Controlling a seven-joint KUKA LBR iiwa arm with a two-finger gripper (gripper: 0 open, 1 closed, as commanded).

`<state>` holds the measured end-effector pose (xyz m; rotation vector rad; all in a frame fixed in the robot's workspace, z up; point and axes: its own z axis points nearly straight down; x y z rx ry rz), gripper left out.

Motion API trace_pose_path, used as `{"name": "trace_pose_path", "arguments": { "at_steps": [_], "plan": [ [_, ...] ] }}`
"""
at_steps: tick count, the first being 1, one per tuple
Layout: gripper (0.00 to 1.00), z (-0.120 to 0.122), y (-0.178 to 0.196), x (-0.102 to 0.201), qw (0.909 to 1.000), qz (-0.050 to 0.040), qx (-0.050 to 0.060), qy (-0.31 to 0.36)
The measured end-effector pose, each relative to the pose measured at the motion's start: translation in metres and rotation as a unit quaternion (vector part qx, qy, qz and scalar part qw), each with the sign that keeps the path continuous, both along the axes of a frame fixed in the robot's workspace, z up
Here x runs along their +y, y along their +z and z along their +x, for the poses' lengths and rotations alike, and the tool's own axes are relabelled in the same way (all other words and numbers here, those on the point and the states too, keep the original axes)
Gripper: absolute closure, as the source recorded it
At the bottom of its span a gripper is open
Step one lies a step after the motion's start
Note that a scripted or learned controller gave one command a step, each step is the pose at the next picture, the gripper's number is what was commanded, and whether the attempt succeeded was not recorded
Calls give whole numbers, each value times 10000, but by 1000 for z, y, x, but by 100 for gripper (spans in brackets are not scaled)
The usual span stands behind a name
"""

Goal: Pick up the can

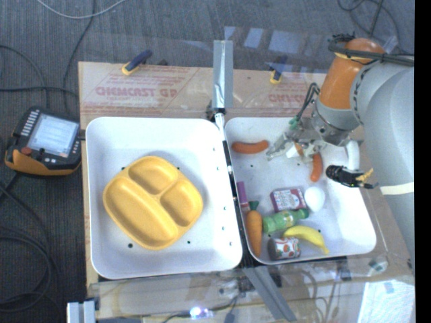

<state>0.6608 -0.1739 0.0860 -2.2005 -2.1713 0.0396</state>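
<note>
On the counter (94, 99) sit two white bins. The left bin (108, 140) holds one yellow divided tray (153, 202). In the right bin (350, 227): two sausages, one far (250, 147), one by me (316, 167); one carrot (254, 231), one green bottle (285, 219), one red packet (287, 198), one egg (314, 198), one banana (306, 236). The can (284, 248) lies at the near edge, bottle and banana crowding it. My fingers (291, 144) hover at the far end; whether they're wide or narrow I cannot tell.
</note>
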Motion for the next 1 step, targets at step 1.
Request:
{"name": "trace_pose_path", "arguments": {
  "at_steps": [1],
  "plan": [
    [0,0,1,6,9997,-67,-51,-238]
  ]
}}
